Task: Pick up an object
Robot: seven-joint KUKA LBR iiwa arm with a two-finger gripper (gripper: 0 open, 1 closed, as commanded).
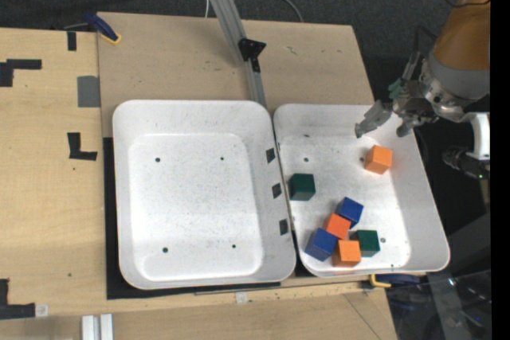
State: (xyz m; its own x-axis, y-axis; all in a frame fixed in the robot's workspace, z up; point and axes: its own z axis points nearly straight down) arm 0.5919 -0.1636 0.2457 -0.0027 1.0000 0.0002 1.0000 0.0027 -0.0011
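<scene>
hovering over the right shallow white plastic bin (414,195), the grey two-finger gripper (388,120) hangs spread and empty, just above the small orange cube (378,159). approach step; next calls for descending onto it.

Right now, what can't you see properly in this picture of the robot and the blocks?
- The arm: cut off by the right and top edges of the camera view.
- The bottom orange block: partly tucked among the blue block and dark green block, so how they touch is unclear.
- The gripper: small and blurred above the lone orange block; nothing shows between its fingers.
</scene>
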